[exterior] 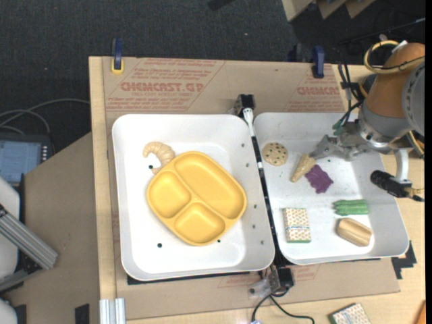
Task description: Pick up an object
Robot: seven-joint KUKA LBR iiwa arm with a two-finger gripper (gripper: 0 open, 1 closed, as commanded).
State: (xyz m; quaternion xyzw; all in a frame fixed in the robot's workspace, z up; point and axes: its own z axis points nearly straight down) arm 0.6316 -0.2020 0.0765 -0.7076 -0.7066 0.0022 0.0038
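My gripper [335, 147] hangs low over the far part of the right bin [385, 245], on the grey arm with its orange band [395, 86] coming in from the right. Just left of and below the gripper lie a tan ice-cream cone [302, 167] and a purple lump [318, 179]. A round cookie [275, 154] lies further left. Nearer the front of that bin are a green piece [351, 208], a tan bread roll [354, 231] and a small patterned cracker pack [297, 224]. Nothing shows held in the gripper.
The left bin [135, 181] holds a yellow divided plate [195, 197] and a pale croissant [159, 153] at its far left. A black part [393, 183] juts over the right bin's right side. Clamps [118, 63] hold the cardboard-covered bench.
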